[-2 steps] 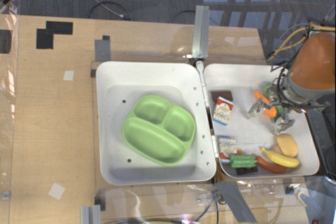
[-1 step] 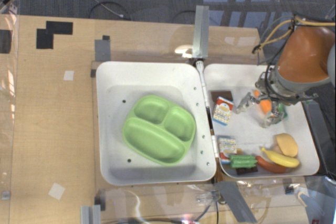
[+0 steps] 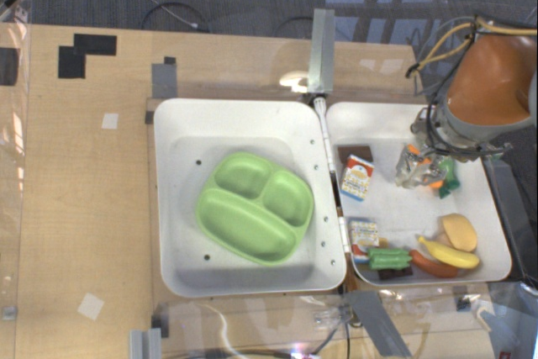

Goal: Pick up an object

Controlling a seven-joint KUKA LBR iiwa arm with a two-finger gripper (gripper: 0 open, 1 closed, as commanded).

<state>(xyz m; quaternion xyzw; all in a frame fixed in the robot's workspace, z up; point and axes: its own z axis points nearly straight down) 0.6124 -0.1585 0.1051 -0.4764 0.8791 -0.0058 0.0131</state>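
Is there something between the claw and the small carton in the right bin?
Nothing visible lies between them. The claw hangs over the upper part of the right bin, and the carton lies to its left on bare white floor. A green piece sits on the claw's other side, away from the carton.

Worktop [image 3: 84,206] showing pale tan w/ black squares; both bins [image 3: 172,265] reading white. Divided plate [image 3: 255,206] showing light green. Banana [image 3: 450,255] showing yellow, bun-like item [image 3: 459,231] tan, small carton [image 3: 357,178] white w/ red-blue print. Arm [image 3: 496,80] showing orange band.
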